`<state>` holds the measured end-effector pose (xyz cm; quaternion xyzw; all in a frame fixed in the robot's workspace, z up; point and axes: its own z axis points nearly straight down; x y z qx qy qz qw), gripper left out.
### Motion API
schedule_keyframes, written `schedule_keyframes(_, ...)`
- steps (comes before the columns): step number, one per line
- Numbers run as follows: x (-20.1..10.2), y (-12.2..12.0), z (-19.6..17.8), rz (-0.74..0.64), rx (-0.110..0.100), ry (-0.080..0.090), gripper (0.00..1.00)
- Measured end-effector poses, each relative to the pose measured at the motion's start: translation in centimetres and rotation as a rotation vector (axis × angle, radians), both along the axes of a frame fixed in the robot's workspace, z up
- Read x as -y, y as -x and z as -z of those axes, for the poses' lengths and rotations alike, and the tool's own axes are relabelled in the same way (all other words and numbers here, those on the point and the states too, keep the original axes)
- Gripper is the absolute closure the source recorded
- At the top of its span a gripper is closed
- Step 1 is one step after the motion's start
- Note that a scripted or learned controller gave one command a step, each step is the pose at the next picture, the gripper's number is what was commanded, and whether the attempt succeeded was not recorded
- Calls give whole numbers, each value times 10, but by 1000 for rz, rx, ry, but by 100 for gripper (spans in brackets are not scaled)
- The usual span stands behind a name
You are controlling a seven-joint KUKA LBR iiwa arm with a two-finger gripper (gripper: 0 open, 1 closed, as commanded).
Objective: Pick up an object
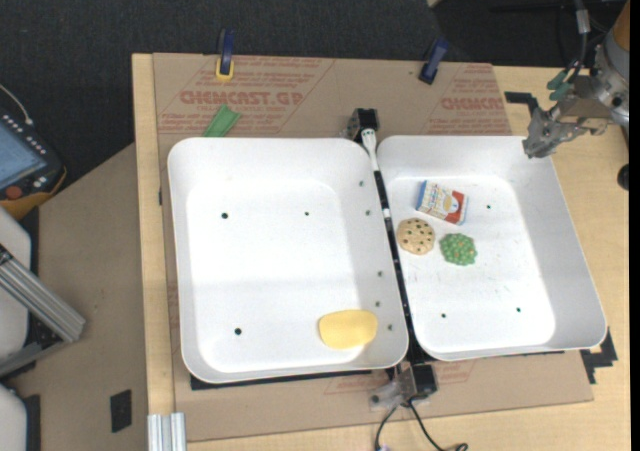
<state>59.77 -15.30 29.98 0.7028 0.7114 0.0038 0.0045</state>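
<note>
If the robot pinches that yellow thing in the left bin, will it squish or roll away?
The yellow thing looks like a smooth, rounded lump, so it may slip between the fingers. It lies low and wide, so it probably won't roll far. It sits close to the left bin's bottom wall, which might stop it sliding. I can't tell if it's soft.

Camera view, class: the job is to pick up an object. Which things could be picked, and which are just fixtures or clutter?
Job things:
yellow piece, left bin
small carton, right bin
cookie, right bin
green lump, right bin
gripper

Just lying about:
green strip on the board
two clamps at the board's far edge
</note>
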Motion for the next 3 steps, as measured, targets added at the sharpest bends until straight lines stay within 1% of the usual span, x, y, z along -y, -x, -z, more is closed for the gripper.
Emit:
schedule_keyframes(1, 53, 64, 34, 18, -16, -1, 100)
schedule_keyframes(2, 48, 123, 171, 16, -25, -7, 100)
schedule_keyframes(3, -29, 45, 84, 0, 2, -1, 100)
